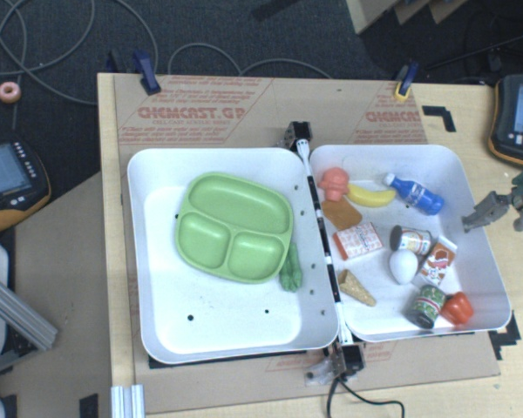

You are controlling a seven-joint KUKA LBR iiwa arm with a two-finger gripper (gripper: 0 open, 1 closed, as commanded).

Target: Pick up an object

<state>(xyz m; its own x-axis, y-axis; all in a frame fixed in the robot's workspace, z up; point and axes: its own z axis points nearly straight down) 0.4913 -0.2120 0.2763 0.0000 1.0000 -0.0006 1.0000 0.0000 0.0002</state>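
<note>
Dark carpet floor (244, 33) w/ looping cables (44, 24), wood bench (122, 129).

Pincer (481, 215): grey, dull metal look, slim tapering fingers
Wrist part: darker grey, blocky, at the view's right edge
Detail: blurred; screws and markings cannot be made out

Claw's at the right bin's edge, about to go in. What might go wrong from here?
1. The claw sits at the right bin's rim; descending there could strike the wall.
2. The egg, can and tomato crowd together, so a grab may nudge neighbours or catch two.
3. The egg looks smooth and round, likely to slip.
</note>
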